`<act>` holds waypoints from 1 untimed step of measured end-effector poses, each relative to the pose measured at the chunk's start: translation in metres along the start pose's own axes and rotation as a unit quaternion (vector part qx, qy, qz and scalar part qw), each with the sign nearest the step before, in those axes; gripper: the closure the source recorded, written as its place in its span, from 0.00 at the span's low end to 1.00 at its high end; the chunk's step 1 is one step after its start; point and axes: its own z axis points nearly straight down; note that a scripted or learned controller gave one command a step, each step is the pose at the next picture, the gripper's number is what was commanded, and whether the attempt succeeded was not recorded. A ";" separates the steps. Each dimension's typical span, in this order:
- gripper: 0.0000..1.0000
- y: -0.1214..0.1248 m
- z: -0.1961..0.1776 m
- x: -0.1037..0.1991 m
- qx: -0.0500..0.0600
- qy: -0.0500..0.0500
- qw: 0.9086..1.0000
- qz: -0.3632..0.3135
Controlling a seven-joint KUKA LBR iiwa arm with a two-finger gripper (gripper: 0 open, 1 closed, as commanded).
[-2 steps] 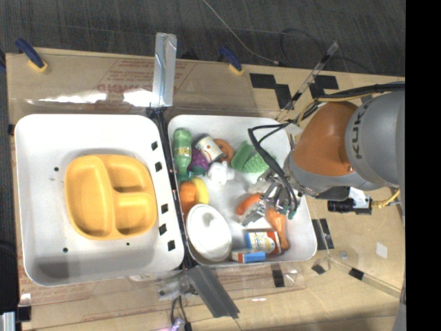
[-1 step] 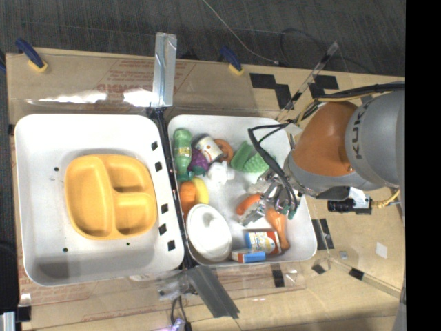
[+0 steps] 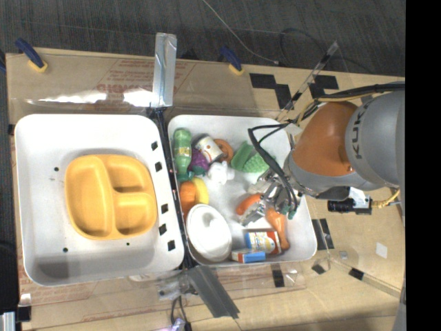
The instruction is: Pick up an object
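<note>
- My claw (image 3: 256, 211) hangs low in the right bin (image 3: 303, 236), toward its 4 o'clock part, with my grey arm (image 3: 375, 140) and its orange band (image 3: 329, 143) reaching in from 3 o'clock.
- I cannot tell whether my claw is apart or together; cables and linkage clutter it from above.
- An orange carrot-like piece (image 3: 249, 203) lies right at the claw tip, touching or just under it; I cannot tell if it sits between anything.
- A second orange piece (image 3: 277, 223) lies at 4 o'clock from the claw, just beside it.
- A small labelled bottle (image 3: 260, 241) lies at 6 o'clock from the claw, near the bin's lower wall.
- A white bowl (image 3: 208, 232) sits at 8 o'clock from the claw.
- A green leafy toy (image 3: 248, 158) lies at 12 o'clock; a green bottle (image 3: 182, 150) stands further off at 10 o'clock.
- The left bin (image 3: 34, 185) holds a yellow divided tray (image 3: 110, 195), well apart at 9 o'clock.
</note>
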 end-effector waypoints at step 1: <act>0.00 -0.023 0.000 0.035 0.000 0.000 0.961 0.276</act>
